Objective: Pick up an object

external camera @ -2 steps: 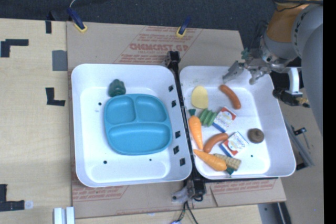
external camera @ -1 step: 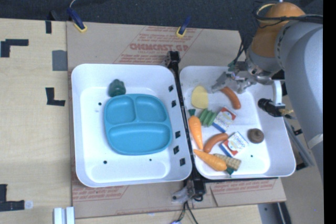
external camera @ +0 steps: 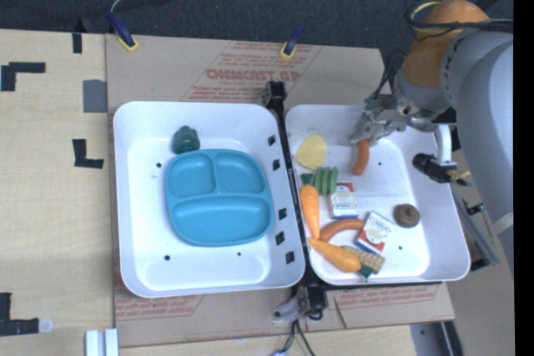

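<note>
Your gripper hangs in the right white bin, clenched on the top end of a small orange-red sausage dangling upright near the pale yellow round piece.

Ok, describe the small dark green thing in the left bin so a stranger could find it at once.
Start at the left bin, the one holding the blue divided plate. Just past the plate's upper left corner sits the dark green lump, alone on the white floor. It is the bin's only green item, far smaller than the plate.
</note>
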Controlling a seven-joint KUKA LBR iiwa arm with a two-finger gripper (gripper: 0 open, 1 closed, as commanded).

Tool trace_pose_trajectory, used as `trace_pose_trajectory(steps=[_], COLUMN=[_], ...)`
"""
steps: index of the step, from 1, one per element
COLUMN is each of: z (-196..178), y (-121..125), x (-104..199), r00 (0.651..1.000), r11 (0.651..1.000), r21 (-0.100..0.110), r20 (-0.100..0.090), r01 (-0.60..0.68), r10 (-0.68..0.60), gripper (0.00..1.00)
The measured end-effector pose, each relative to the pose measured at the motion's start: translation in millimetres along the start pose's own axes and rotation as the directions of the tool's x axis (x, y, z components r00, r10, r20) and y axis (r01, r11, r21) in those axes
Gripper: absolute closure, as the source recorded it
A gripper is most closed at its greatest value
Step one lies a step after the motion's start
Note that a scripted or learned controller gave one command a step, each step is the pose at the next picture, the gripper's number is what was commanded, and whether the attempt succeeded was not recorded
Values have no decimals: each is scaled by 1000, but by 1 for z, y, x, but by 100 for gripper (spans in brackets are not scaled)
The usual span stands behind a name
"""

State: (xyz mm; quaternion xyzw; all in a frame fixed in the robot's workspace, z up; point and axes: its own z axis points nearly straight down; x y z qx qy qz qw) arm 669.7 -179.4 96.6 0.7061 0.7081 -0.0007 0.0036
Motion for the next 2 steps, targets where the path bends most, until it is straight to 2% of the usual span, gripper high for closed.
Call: trace_pose_trajectory(steps=[1, 2], z=[-63, -100], y=[-2, -73], x=[57, 117], r00=[1000, 1000], r11=[1000, 1000], r21=[2, 5], r20=[-7, -6], r01=[0, -1], r10=[1, 1], gripper=[100, 100])
